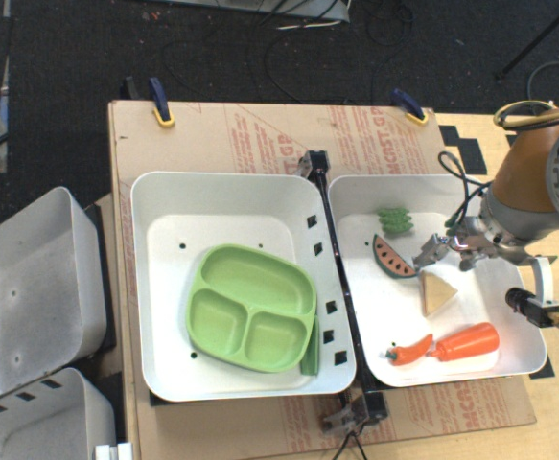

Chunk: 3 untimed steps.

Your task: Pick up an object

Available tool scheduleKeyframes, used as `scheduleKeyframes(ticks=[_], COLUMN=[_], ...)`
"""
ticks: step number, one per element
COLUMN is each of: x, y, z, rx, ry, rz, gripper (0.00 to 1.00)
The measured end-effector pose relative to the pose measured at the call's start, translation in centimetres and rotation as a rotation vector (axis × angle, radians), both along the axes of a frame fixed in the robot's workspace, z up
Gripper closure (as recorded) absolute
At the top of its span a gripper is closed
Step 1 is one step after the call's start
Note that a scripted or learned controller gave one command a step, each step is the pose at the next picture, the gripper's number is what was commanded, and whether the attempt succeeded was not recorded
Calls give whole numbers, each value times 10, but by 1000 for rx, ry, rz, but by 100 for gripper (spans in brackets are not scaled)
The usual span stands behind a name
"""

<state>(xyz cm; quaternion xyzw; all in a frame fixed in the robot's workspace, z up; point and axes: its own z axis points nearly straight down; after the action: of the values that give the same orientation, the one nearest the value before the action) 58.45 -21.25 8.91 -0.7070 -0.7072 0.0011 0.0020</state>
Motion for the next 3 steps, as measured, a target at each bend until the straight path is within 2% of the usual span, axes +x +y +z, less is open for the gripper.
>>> scheduleKeyframes(ticks=[1, 2, 3], x=[2, 2, 11], y=[0, 3, 7], z=[14, 57, 117], rx=[-3, -3, -4], ry=[-8, -9, -12], rz=[1, 3, 4], gripper=[100, 100, 100])
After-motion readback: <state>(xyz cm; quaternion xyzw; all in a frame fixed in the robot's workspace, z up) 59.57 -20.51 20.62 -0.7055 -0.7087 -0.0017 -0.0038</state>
